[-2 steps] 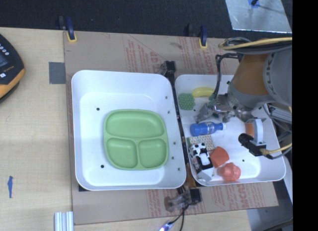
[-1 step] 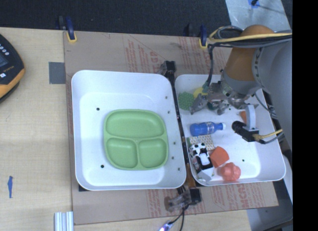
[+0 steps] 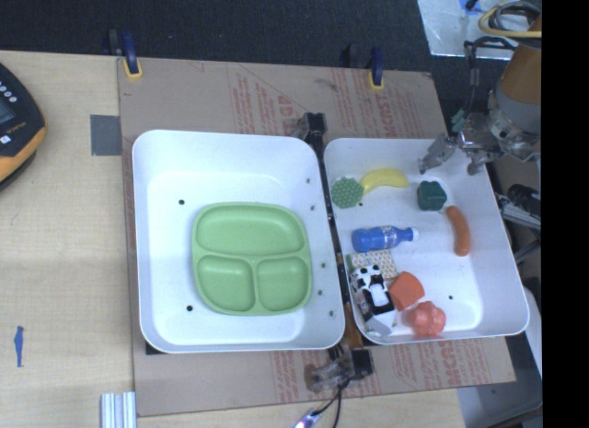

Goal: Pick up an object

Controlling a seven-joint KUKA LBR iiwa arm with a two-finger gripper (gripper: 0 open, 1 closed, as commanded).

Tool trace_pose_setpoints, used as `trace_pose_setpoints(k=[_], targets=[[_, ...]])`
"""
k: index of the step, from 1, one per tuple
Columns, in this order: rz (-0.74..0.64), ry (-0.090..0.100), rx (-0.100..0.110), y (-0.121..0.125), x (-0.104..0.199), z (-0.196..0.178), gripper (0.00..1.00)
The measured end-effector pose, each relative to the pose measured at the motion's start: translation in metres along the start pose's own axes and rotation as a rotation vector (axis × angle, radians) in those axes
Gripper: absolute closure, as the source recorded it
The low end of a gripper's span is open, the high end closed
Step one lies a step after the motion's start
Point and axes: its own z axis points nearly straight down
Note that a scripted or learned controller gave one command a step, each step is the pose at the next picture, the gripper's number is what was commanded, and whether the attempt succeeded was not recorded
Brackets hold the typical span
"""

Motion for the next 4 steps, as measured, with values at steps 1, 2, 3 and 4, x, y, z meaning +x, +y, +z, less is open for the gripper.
trace_pose_setpoints(k=[1,2,3,4], targets=[[-0.003,0.001,0.004,-0.017,-0.003,0.035,0.00],[-0.007,0.000,0.004,-0.016,-0.004,0.024,1.00],[-0.003,0.002,0.003,-0.051,-0.004,0.009,1.00],[-0.003,0.002,0.004,-0.088,-0.004,0.002,1.00]])
